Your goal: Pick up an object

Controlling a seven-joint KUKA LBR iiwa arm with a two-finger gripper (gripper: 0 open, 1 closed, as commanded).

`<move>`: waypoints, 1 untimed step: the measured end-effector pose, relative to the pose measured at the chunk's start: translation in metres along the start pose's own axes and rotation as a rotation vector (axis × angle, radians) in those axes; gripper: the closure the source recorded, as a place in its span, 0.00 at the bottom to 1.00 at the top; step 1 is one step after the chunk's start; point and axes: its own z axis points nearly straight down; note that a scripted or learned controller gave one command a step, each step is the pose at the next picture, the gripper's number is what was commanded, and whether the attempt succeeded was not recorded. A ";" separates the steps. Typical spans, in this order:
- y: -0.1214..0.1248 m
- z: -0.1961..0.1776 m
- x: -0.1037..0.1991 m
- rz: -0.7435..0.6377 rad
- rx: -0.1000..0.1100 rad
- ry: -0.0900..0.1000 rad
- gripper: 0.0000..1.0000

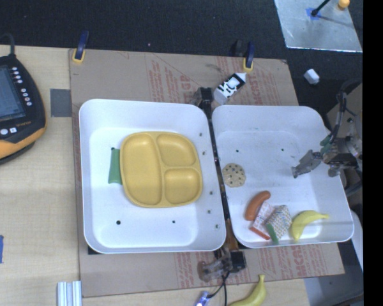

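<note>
Dark floor up top, then your worktop (38,196) with cardboard clamped down so both bins stay put. The left bin (102,228) has a big yellow divided plate (161,168) sitting on a green thing (114,166) that pokes out at its left edge. The right bin (268,132) is where your pickable stuff is, all bunched at the near edge: yellow banana (306,222), sausage (257,204), a wrapped packet (276,220), and a cookie (233,174) near the divider. Your gripper (304,165) hangs over that bin's right side, above bare floor, with nothing between the jaws; can't tell how far they're spread. Banana looks closest.
</note>
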 end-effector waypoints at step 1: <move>0.016 0.122 0.068 -0.003 0.002 0.000 0.00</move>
